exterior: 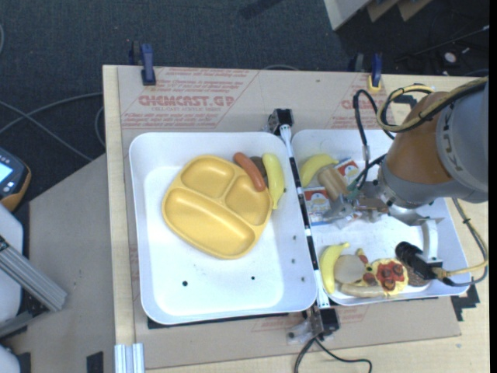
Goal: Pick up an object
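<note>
In the right bin (pixel 371 239), the claw (pixel 339 208) sits low near the left wall, just beside a tan roll (pixel 334 182) and over a packet (pixel 317 202). We cannot tell if the claw is apart or together, as its tip blends into the clutter, and we see nothing clamped in it. We judge the roll or the packet to be the pick target, because the arm (pixel 423 158) leans in from the right and points the claw straight at them.

More loose candidates share this bin: an upper banana (pixel 317 165) behind the roll, and a lower banana (pixel 332 259) and pizza slice (pixel 384 274) at the front. They crowd the wall, so we expect a tight approach there.

In the left bin (pixel 217 278), a plate (pixel 213 204) takes the middle. A sausage (pixel 250 169) and a third banana (pixel 273 179) rest on its right rim, well apart from the claw. Both bins sit on the tabletop (pixel 194 99).
</note>
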`<state>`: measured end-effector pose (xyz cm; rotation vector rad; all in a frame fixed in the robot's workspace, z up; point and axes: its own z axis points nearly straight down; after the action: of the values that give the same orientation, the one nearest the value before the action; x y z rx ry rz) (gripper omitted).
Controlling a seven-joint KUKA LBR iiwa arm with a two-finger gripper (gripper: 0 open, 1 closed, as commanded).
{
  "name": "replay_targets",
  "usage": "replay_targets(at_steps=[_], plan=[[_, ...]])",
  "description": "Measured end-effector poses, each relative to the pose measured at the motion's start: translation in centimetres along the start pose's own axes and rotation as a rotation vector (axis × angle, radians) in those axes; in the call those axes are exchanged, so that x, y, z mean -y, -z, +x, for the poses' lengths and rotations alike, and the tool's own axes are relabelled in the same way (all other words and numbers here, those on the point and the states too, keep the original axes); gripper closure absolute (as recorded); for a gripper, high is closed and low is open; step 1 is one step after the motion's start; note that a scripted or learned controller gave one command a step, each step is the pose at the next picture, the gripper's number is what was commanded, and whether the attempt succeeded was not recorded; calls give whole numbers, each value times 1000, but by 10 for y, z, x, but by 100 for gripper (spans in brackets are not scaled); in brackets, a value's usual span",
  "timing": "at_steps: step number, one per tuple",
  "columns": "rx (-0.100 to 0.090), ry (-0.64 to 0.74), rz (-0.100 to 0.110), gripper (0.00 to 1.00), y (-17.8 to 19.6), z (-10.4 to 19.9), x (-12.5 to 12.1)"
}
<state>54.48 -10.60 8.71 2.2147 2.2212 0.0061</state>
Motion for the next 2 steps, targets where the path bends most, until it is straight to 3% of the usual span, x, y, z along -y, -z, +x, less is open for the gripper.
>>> replay_targets(at_steps=[1,2], plan=[[5,-1,-1,0,1,11,-43],[-15,-16,89,0,-3,6,-100]])
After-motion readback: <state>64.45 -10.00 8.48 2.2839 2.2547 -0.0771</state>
